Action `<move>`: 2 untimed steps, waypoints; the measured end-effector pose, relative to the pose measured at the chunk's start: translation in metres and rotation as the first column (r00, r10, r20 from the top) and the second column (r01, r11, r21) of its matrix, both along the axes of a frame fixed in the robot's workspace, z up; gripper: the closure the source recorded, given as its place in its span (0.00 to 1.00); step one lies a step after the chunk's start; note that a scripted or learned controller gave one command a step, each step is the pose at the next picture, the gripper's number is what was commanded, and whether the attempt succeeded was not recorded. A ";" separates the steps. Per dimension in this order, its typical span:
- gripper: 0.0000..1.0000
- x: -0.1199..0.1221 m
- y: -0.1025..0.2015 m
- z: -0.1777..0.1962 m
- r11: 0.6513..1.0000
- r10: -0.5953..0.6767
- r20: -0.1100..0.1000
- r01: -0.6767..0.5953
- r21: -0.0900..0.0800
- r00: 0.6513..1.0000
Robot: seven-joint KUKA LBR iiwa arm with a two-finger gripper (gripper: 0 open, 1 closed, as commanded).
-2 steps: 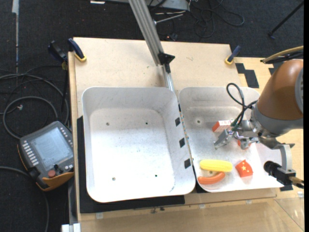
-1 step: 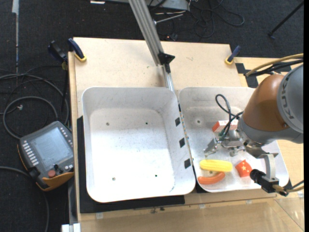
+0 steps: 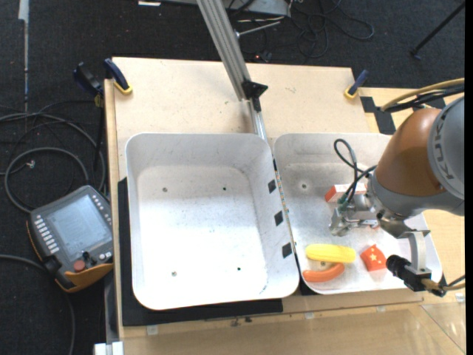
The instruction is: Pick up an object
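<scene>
Reaching in from the right, jaws (image 3: 344,220) hanging low inside the right bin (image 3: 295,161), just beside a small red-and-white object (image 3: 334,194); jaw opening impossible to tell. Lying nearer the front rim: yellow piece (image 3: 330,254), orange piece (image 3: 323,274), red block (image 3: 373,257), probably awaiting later picks.

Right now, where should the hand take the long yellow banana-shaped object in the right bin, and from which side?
Grip the long yellow banana-shaped object at its middle, coming from straight above, fingers across its narrow width. It lies flat, with an orange curved piece close along its near side.
</scene>
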State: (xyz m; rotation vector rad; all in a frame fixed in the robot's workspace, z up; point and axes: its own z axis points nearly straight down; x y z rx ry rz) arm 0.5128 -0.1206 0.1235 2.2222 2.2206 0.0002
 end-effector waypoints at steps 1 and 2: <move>1.00 -0.001 0.009 0.047 1.000 0.004 0.004 -0.004 -0.001 1.000; 1.00 0.006 0.007 0.108 1.000 0.004 0.007 -0.004 -0.002 1.000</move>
